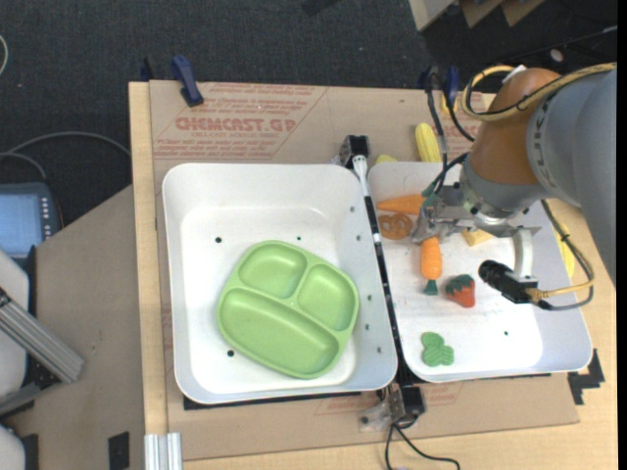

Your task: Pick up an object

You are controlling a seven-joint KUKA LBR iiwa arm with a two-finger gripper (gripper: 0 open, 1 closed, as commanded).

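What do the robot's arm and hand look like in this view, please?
The arm is a thick, rounded grey tube with a glossy orange band above the wrist. Below the band it narrows to a grey collar, and the hand is a small, boxy part of bare grey metal. A thin yellow cable loops beside the orange band. No markings are legible.

From here I see the arm (pixel 568 125) cut off at the picture's right edge, covering the far corner of the right bin (pixel 509 351).
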